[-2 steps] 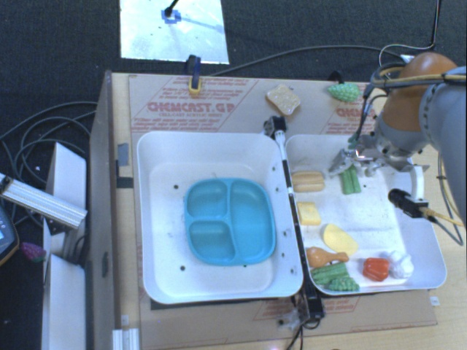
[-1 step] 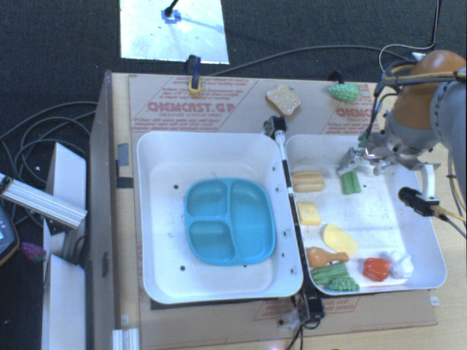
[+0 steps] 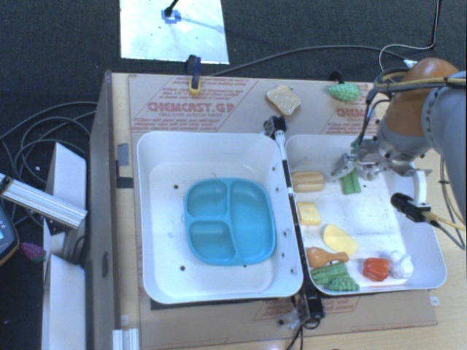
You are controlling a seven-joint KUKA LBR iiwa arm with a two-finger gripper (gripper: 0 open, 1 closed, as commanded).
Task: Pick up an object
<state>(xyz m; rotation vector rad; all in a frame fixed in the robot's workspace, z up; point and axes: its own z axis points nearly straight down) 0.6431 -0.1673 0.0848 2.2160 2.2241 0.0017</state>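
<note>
The right bin (image 3: 419, 232) holds several toy foods. A green stick-shaped piece (image 3: 352, 183) lies near its far edge, and my gripper (image 3: 355, 163) hangs right over the far end of that piece, close to the bin floor. Whether it touches the piece is unclear. To the left lie a tan bread roll (image 3: 307, 181) and a yellow cheese block (image 3: 309, 214). Nearer the front are a yellow slice (image 3: 339, 239), an orange drumstick (image 3: 326, 257), green leafy pieces (image 3: 336, 277), a red pepper (image 3: 376, 269) and a small white item (image 3: 400, 265).
The left bin (image 3: 160, 195) holds a blue divided plate (image 3: 230, 221). Behind the bins, a toast slice (image 3: 283, 99) and a green bumpy item (image 3: 344, 91) lie on the cardboard. The grey arm (image 3: 427, 115) and its cables cover the right bin's far right corner.
</note>
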